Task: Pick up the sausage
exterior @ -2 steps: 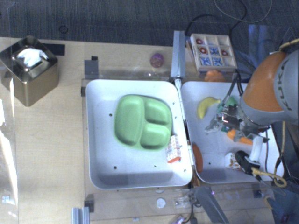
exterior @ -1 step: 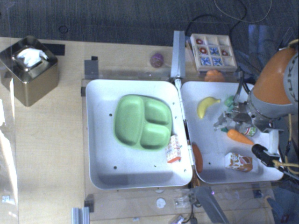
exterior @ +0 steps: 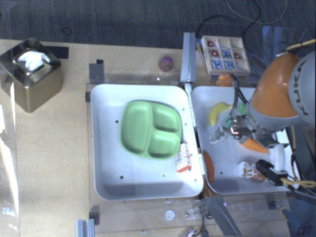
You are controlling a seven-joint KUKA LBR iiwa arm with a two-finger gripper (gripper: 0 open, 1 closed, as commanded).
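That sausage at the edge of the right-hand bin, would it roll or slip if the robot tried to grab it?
The sausage looks rounded and smooth, so it could well roll or slide out of a pinch. It lies tight against the right bin's left wall, which probably leaves little room for a finger on that side. It looks like a toy, so likely light and firm.

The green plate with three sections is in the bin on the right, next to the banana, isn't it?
Not quite. The camera view shows the green plate in the left bin. The banana lies in the right bin, near the gripper.
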